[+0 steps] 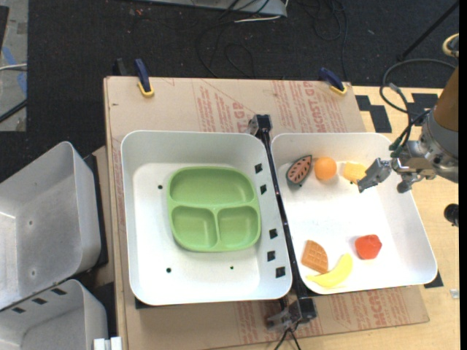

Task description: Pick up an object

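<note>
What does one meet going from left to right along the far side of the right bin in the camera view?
Brown leaf-shaped piece → orange ball → yellow block → gripper, close beside the yellow block.

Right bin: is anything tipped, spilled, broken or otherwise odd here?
Nothing stands out. In the right bin the toy foods lie apart and whole: watermelon slice, orange, yellow piece, red piece, waffle touching the banana. The end effector is beside the yellow piece. The green tray sits flat in the left bin.
</note>
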Action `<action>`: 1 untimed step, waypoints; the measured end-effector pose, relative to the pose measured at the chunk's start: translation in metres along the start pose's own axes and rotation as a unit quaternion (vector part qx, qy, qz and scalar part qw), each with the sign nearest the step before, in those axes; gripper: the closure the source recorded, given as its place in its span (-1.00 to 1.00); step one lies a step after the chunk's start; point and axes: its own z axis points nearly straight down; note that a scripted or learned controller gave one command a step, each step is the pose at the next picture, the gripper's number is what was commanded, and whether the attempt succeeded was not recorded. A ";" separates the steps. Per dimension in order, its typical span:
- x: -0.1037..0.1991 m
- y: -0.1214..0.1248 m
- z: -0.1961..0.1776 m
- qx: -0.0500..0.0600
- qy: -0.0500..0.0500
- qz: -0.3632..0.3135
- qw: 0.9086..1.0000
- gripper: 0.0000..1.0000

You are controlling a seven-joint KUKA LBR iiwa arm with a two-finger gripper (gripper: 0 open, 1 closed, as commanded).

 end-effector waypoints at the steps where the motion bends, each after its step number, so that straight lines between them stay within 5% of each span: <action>1: 0.001 0.002 -0.007 -0.006 -0.001 -0.002 1.000 -1.00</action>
